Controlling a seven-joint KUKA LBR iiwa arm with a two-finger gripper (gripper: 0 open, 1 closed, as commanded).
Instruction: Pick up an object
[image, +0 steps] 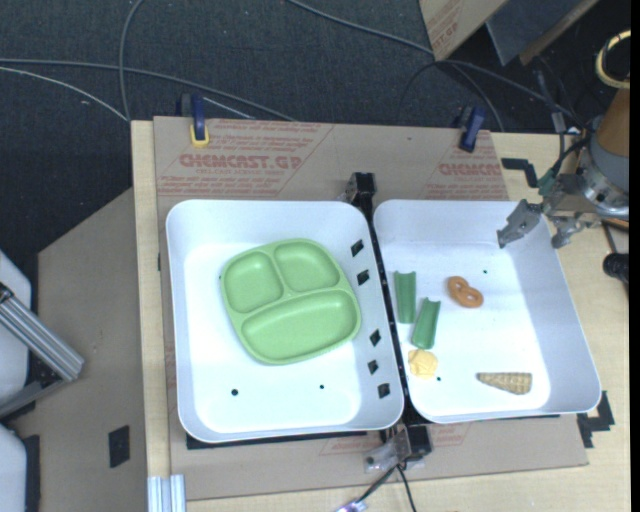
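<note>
End effector (540, 222) poised at the right bin's (570, 310) upper right rim, fingers spread, holding nothing.

Candidate objects lie apart on the right bin's floor: a pretzel (464, 291) nearest, two green sticks (415, 308) by the divider, a yellow piece (423, 363) and a tan cone (505, 381) toward the front. The left bin (200, 380) holds a green divided plate (290, 300). The pretzel looks like the easiest pick: centre over it, turn the fingers across its narrow width, descend to the floor, then close.

grey metal gripper (541, 228), two pale fingers (514, 228); teal fitting, thin cables above.
</note>
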